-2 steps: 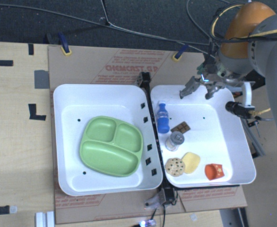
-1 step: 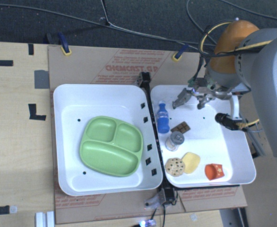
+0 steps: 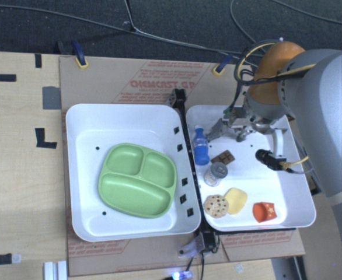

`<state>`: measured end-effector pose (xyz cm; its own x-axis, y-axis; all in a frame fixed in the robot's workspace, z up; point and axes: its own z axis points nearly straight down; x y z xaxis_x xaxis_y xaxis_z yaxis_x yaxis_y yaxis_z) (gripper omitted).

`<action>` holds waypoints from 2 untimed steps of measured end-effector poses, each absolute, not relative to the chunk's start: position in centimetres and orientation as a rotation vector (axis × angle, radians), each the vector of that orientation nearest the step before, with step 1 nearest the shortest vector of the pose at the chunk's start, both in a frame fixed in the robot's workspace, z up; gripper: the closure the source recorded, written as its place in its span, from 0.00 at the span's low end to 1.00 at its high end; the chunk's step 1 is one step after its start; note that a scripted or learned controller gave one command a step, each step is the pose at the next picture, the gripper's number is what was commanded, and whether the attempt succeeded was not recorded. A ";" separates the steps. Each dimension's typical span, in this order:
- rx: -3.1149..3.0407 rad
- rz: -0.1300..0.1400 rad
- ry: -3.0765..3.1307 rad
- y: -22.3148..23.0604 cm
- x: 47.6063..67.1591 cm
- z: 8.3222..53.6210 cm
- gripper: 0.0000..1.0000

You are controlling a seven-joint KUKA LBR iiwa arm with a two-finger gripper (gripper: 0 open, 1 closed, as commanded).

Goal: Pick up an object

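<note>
Reaching in over the upper part of the right bin (image 3: 302, 214), the arm (image 3: 311, 98) carries its gripper (image 3: 236, 130) low above the white floor, and from this slant I cannot tell how the gripper is set; nothing visibly sits in it. Just beside the gripper, toward the divider between the 2 bins, stands a blue bottle (image 3: 201, 147) with a pale cap. A little nearer the camera than the gripper lies a small brown block (image 3: 222, 157), and touching or nearly touching that is a grey round lid-like piece (image 3: 218, 171). Farther toward the near rim rest a speckled cookie (image 3: 216, 205), a pale yellow piece (image 3: 236, 200) touching it, and a red-orange object (image 3: 264, 212) well apart from the gripper. Across the divider, the left bin (image 3: 77, 121) holds a green divided plate (image 3: 138, 179) with 3 compartments. Beyond the bins, the cardboard sheet (image 3: 153, 80) bears red printed lettering, too blurred to read.
</note>
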<state>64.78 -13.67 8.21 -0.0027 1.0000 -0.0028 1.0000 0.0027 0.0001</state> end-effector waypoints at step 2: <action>2.217 0.004 2.220 -13.8 64.7 15.9 1.00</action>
